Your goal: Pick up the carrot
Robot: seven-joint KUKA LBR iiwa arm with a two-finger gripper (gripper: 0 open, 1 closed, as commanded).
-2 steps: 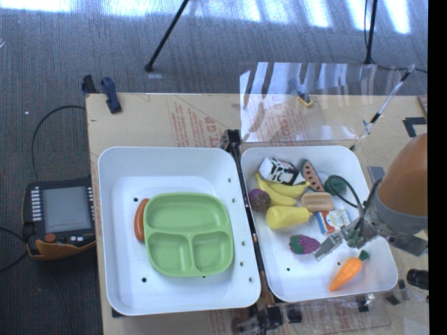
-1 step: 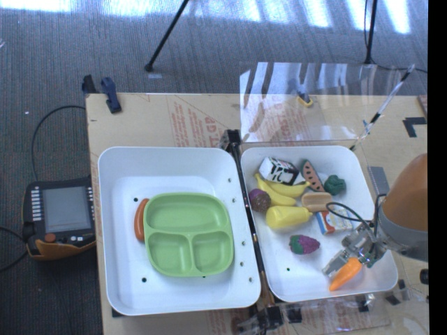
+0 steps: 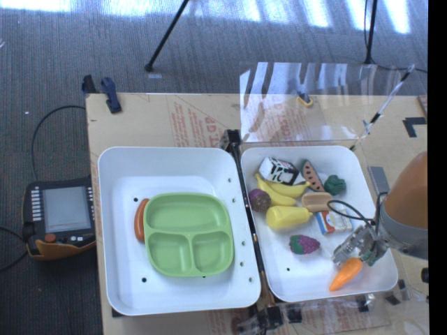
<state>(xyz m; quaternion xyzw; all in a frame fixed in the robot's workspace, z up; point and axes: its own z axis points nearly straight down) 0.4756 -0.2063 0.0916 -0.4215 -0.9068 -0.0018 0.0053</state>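
Observation:
The orange carrot (image 3: 346,274) lies slanted in the front right corner of the right bin (image 3: 300,288), its thick end pointing up and right. My gripper (image 3: 358,251) hangs right over that thick end and seems to touch it. The grey arm with its orange band comes in from the right edge. The carrot's tip rests on the bin floor.
In the right bin lie a purple berry (image 3: 304,243), a yellow fruit (image 3: 286,217), a banana (image 3: 276,190), a small carton (image 3: 335,222), a watermelon slice (image 3: 311,175) and broccoli (image 3: 334,184). The left bin (image 3: 119,187) bears a green divided plate (image 3: 187,232) and a sausage (image 3: 140,218).

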